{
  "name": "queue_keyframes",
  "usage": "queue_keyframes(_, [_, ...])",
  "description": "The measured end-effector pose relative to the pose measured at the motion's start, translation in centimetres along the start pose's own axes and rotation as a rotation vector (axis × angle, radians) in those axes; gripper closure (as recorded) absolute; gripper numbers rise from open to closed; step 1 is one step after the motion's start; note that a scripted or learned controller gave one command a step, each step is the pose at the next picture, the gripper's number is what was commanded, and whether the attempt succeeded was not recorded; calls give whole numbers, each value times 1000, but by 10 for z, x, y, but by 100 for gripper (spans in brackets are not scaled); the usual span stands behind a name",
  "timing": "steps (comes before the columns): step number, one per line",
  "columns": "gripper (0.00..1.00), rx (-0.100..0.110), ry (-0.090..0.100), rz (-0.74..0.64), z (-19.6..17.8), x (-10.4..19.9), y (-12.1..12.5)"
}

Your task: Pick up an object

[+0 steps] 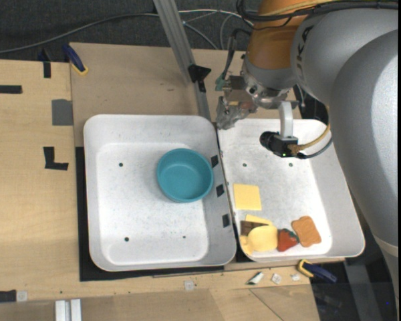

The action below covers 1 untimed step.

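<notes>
Basically nothing is picked yet, as far as I can judge. The gripper (228, 116) hangs at the far left corner of the right bin (281, 179), just over the rim where the two bins meet, with the grey and orange arm (281, 39) bulking above it from the right. Nothing shows in the claw, and from this angle I cannot tell whether it is open or closed; it is small and dark against the bin edge. Candidate objects all lie loose. The blue bowl (184, 174) sits upright in the middle of the left bin (120, 209), toward its right side, apart from the walls. In the right bin, a flat yellow square (247, 196) lies near the left wall, and nearer the front edge there is a cluster: a yellow lump (259, 238), a red piece (287, 240) touching it on the right, and an orange-brown piece (307, 231) just beside that. The gripper is well apart from that cluster and from the bowl; the yellow square is the closest item, though not under it. So my read: approach stage at most, with descent, grasp and lift all left to do. The bench (27, 199) around the bins holds tape marks only.
</notes>
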<state>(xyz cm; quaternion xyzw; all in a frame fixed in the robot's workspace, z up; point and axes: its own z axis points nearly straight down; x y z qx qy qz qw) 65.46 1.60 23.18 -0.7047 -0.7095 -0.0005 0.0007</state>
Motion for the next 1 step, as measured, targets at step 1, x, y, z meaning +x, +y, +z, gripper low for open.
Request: queue_keyframes(1, [100, 3, 0, 0, 13, 53, -5])
